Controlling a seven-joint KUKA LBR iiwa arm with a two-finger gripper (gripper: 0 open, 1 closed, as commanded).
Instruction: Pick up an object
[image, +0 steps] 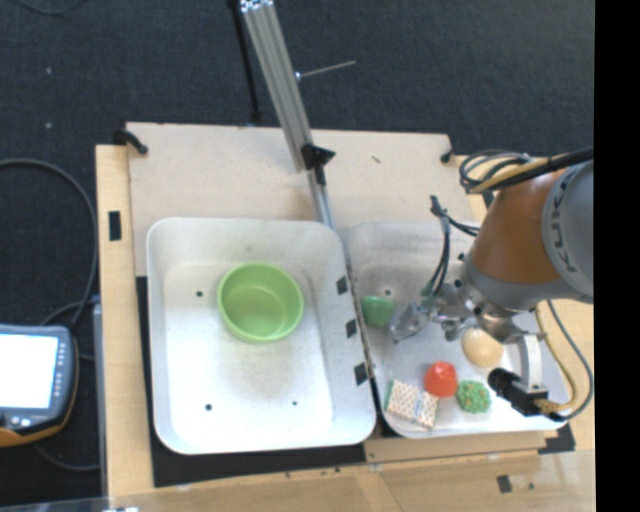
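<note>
The right bin (400, 245) holds several small things. A small green piece (378, 309) lies by its left wall. A red ball-like piece (440, 379), a knobbly green piece (474, 396), a pale yellow egg shape (482, 348) and a speckled white block (412, 403) lie near its front. My gripper (412, 323) hangs low in the right bin, just right of the small green piece and above the block. The wrist and its cables hide part of the bin's right side. A light green bowl (261, 300) stands upright in the left bin (180, 400).
A slanted metal post (290, 100) rises from the board behind the bins. A handheld screen unit (30, 380) lies off the bench at the left. The divider between the bins runs just left of the gripper.
</note>
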